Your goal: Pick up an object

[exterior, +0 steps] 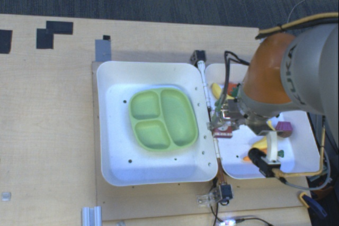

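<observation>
Reach-in stage, I think: gripper (223, 123) low by the right bin's (296, 166) left edge, can't tell if it's open or shut. Next, centre on something like the purple block (284, 127).

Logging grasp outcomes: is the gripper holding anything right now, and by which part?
Cannot be told: the gripper is at the left edge of the right bin, partly under the arm, too blurred to show a hold.

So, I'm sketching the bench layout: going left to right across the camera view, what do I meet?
Left white bin → green divided tray → pincer → yellow piece → purple block. A second yellow thing sits about level with the pincer across the view, so I leave it out.
</observation>
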